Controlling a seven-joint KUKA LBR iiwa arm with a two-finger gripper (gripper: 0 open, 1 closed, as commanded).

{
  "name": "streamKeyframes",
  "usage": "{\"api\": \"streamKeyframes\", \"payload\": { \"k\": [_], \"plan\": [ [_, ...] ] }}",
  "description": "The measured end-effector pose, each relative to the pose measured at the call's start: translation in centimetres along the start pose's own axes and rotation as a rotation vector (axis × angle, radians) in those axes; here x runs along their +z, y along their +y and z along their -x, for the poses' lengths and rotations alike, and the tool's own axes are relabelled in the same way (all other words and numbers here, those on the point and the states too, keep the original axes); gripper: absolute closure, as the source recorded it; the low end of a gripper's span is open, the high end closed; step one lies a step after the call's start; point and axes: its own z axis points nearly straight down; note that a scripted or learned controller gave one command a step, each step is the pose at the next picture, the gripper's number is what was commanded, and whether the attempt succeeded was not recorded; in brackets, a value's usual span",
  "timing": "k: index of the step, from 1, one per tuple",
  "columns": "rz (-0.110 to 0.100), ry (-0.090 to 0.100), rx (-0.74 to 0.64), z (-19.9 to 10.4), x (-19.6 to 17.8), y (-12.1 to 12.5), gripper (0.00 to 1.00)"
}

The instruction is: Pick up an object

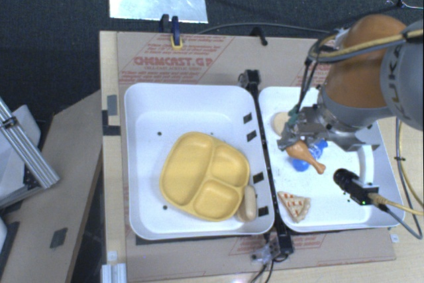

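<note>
My gripper [296, 136] hangs over the left half of the right bin [331, 219]. Right beneath it lies an orange toy drumstick [307, 154], thick end towards the gripper, and I cannot tell whether they touch. A blue object [311, 157] lies under and behind the drumstick, partly covered. A pale round piece [281, 121] sits just left of the gripper near the bin's left wall. A toy pizza slice [295, 206] rests near the bin's front edge.
The left bin [152, 109] holds a yellow divided plate [204, 174], with a tan bread-like piece [248, 203] against its front right corner. A black divider [262, 149] runs between the bins. The arm covers the right bin's back right part.
</note>
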Motion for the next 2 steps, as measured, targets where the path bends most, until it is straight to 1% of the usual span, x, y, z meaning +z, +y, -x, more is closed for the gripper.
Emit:
{"api": "streamKeyframes", "payload": {
  "k": [1, 2],
  "plan": [
    [0.000, -0.001, 0.001, -4.4, 1.1, 1.2, 1.00],
    [0.001, 0.000, 0.000, -9.7, 1.0, 2.0, 1.00]
  ]
}}
